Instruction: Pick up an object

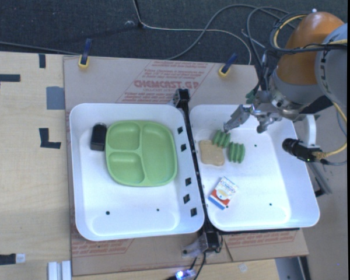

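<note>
So the arm comes in from the right with its gripper (248,118) hanging over the upper part of the right bin (280,203). The two fingers look spread apart, one pointing down-left toward the clutter and the other stubbier one off to the right, and there's nothing between them, so it isn't carrying anything. The wrist is tilted, which reads like the program is lining up on the little cluster below it rather than parking.

That cluster is the likely pick: two green ridged pieces (228,146), the upper one just under the left fingertip, and a tan flat piece (212,153) that looks like a toy slice of bread, touching or nearly touching them on the left. They're packed tight, so a clean grab of just one looks tricky. A small white packet with red and blue print (223,193) lies lower in the same bin, well apart from the rest, and looks like the easier target.

The left bin (128,223) holds a green divided plate (142,153) with three compartments, nothing in them, plus a small black block (98,137) right against the plate's left edge.
</note>
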Robot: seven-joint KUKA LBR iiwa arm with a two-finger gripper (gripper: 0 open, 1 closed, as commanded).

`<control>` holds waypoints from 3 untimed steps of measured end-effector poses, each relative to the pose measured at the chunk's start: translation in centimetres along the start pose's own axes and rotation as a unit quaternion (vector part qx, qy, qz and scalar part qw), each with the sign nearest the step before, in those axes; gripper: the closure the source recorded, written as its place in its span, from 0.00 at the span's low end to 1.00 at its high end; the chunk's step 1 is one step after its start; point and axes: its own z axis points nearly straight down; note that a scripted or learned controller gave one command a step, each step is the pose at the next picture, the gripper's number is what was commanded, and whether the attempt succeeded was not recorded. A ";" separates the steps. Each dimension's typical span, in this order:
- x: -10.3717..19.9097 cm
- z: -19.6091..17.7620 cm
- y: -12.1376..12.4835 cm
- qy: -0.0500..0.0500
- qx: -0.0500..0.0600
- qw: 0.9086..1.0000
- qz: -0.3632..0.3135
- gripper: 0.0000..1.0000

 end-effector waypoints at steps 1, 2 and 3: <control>0.4 6.4 0.0 0.000 0.002 1.000 0.000 0.00; 0.6 10.7 -0.2 -0.001 0.001 1.000 0.000 0.00; 0.3 12.8 0.1 -0.004 -0.004 1.000 0.001 0.00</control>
